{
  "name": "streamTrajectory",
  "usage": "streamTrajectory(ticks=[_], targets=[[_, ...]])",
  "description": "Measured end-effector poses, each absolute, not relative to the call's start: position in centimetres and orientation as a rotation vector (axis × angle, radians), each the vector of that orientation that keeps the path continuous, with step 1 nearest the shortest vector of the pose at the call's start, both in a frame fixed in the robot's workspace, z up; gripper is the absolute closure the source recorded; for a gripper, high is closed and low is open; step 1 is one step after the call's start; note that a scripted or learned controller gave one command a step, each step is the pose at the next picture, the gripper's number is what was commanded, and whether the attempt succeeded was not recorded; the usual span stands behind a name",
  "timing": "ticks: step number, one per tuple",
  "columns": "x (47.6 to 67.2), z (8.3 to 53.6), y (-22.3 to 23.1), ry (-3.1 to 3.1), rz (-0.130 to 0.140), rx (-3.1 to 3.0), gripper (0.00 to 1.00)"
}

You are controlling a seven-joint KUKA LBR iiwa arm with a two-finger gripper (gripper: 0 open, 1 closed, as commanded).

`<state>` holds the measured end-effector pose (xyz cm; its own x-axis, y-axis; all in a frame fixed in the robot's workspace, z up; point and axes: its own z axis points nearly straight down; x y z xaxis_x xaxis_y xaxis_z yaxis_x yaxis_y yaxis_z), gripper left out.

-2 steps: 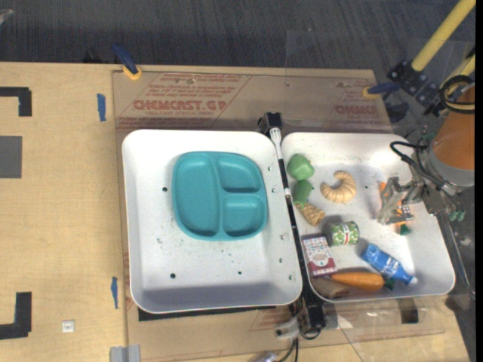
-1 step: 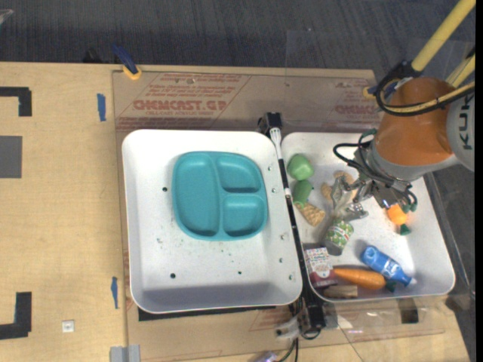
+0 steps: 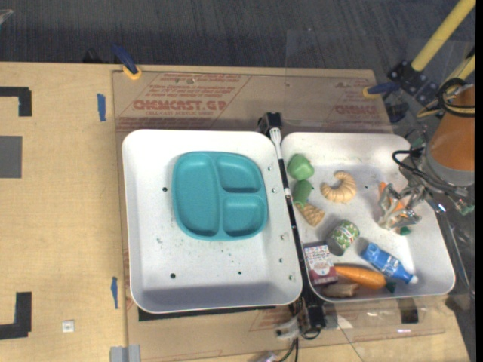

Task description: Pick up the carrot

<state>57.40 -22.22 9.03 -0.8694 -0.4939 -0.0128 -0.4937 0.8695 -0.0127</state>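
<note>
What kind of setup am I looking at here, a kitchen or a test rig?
Most likely a lab test bench, not a kitchen: two white bins clamped side by side on a cardboard-covered bench, toy food such as the carrot and croissant, and the robot's hand over the right bin.

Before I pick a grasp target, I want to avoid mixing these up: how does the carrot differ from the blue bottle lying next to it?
The carrot is orange and tapers to a point; the blue bottle is blue with a white end. The carrot lies nearly level along the right bin's near wall, while the blue bottle lies at a slant. The carrot's left end sits by a small carton; the blue bottle is farther right. Both lie flat and touch each other.
</note>
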Motion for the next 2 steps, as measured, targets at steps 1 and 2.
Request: streamTrajectory(ticks=[1,2], targets=[[57.8,10.3,-22.1,3.011,-0.018,-0.792,1.0],[67.1,9.0,-13.7,2.868,-0.004,-1.244,1.0]])
